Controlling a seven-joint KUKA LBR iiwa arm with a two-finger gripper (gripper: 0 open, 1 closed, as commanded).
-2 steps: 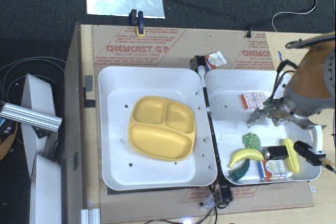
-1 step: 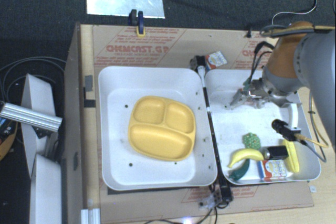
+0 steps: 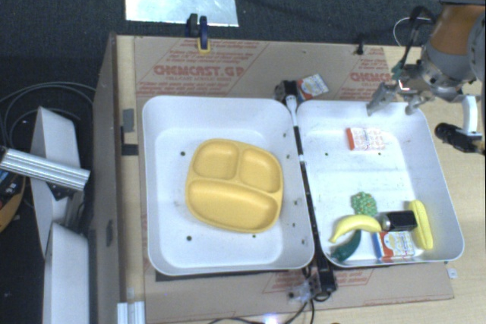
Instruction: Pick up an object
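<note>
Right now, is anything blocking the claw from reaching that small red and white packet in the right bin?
Nothing visible does. The claw hangs over the bin's far edge, and the packet lies alone on bare white floor just below it.

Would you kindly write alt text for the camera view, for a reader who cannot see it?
A grey-and-orange robot arm's gripper hovers over the far edge of the right bin, which holds a banana, a small red-and-white packet and other small items. The left bin holds a yellow divided plate.
</note>
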